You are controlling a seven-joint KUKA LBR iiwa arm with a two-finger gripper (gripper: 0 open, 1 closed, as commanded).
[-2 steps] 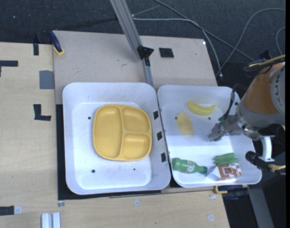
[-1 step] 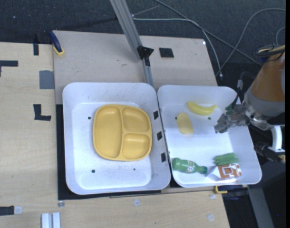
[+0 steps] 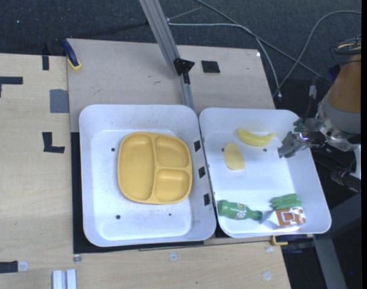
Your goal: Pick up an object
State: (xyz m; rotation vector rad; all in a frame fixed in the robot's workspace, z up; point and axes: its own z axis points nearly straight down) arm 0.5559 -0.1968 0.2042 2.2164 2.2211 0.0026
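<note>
Gripper: you'll find the gripper (image 3: 290, 144) at the right rim of the right bin (image 3: 262, 176), low over its upper right corner; whether it is spread or pressed together cannot be told at this size, and nothing shows in its grasp.
Arm: the arm (image 3: 345, 98) comes in from the right, its orange band above the wrist.
Nearest thing: a yellow banana (image 3: 254, 137) lies just left of the gripper, near but apart from it, curved side down.
Next thing: a pale yellow rounded piece (image 3: 234, 156) (what it is, you can't tell) sits below and left of the banana, close to it.
Front of right bin: a green bottle (image 3: 238, 210) lies on its side by the front wall; to its right a green leafy item (image 3: 284, 200) rests just above a small orange-and-white carton (image 3: 287, 217).
In the way: nothing lies between the gripper and the banana; the bin's rim is right beneath the gripper.
Left bin: the left bin (image 3: 99, 179) holds a yellow divided tray (image 3: 154, 167) with three compartments, lying flat in the middle.
Behind the bins: a grey metal bar (image 3: 162, 26) runs at a slant from the top down to the gap between the bins.
Count: two bins, five things in the right one, one tray in the left one (six things in all).
</note>
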